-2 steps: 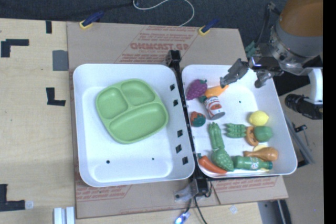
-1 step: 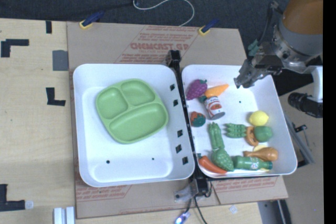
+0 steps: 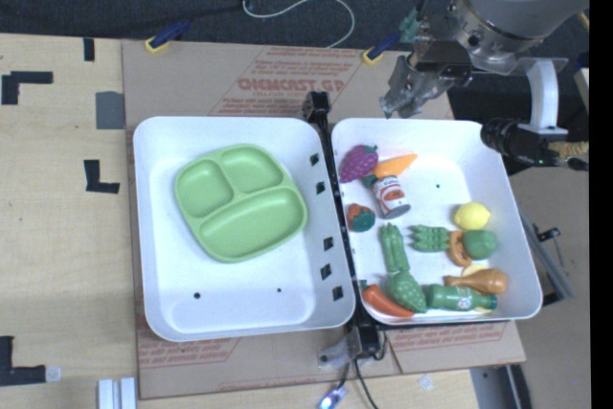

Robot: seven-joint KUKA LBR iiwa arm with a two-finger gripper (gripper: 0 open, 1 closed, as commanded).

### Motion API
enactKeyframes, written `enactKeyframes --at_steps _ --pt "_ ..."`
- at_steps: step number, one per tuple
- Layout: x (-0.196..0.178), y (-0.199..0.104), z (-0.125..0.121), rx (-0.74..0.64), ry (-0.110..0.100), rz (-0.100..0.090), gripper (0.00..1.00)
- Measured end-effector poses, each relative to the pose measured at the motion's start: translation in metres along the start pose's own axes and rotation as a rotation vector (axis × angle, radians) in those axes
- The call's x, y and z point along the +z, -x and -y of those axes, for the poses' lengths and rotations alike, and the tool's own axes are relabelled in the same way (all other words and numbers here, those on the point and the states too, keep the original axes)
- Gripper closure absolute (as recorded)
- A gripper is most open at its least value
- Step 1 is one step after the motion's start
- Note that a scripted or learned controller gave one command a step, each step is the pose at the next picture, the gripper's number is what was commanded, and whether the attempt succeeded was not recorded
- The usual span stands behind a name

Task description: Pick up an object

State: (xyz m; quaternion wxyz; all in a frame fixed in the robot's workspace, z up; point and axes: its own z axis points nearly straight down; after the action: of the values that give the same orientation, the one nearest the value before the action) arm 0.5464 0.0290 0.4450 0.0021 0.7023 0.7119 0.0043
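Observation:
The right bin (image 3: 484,147) holds several toy foods: purple grapes (image 3: 358,162), an orange carrot (image 3: 397,164), a small red-labelled can (image 3: 390,194), a strawberry (image 3: 361,217), a green corn cob (image 3: 393,246), a yellow lemon (image 3: 471,215) and a green bottle (image 3: 460,299). My gripper (image 3: 402,101) hangs above the bin's far edge, high over the bench, behind the grapes and carrot. Nothing shows between its fingers.
The left bin (image 3: 163,158) carries a green three-compartment plate (image 3: 240,200). More toys crowd the right bin's near side: a carrot piece (image 3: 381,303), a chicken leg (image 3: 483,281), a green lime (image 3: 481,243). A white cable (image 3: 287,12) lies on the dark cloth behind.

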Motion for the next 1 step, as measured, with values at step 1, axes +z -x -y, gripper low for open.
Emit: enactKeyframes --at_steps 1 --pt "-0.0258 0.0913 0.0496 0.022 -0.006 0.006 1.00"
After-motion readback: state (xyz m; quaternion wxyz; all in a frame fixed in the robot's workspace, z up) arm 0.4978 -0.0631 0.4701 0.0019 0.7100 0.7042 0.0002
